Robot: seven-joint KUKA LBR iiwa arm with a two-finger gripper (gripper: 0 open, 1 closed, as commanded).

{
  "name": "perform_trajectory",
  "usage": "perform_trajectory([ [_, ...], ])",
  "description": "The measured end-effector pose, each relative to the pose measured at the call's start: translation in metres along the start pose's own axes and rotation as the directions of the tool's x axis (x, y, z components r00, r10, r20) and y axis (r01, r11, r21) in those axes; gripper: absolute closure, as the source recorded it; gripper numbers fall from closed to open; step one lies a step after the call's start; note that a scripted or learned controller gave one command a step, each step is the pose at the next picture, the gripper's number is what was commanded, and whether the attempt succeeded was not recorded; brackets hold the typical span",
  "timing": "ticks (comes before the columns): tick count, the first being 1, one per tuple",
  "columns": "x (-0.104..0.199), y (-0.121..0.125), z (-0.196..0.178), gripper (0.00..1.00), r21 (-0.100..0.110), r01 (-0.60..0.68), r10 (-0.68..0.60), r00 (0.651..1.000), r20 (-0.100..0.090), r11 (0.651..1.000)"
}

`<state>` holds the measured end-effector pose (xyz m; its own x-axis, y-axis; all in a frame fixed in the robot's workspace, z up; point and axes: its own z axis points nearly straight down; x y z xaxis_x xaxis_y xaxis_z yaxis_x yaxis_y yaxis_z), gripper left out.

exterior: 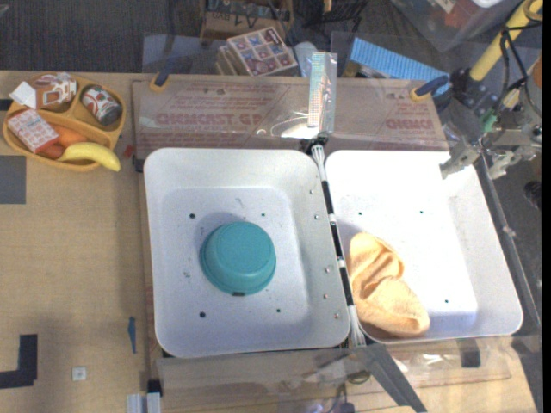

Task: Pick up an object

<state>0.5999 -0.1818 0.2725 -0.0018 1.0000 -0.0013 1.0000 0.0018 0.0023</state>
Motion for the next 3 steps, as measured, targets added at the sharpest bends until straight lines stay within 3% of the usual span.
perform_trajectory([
  [1,0.052,-0.088,0.107,0.00,0.003,-0.059,0.059,0.998,-0.001,0.998],
  [2,0.085,-0.038,0.184,0.00,-0.007,0.029,-0.029,1.000,0.001,1.000],
  [3,0.064,-0.049,0.184,0.00,-0.005,-0.303,0.303,0.953,-0.003,0.953],
])
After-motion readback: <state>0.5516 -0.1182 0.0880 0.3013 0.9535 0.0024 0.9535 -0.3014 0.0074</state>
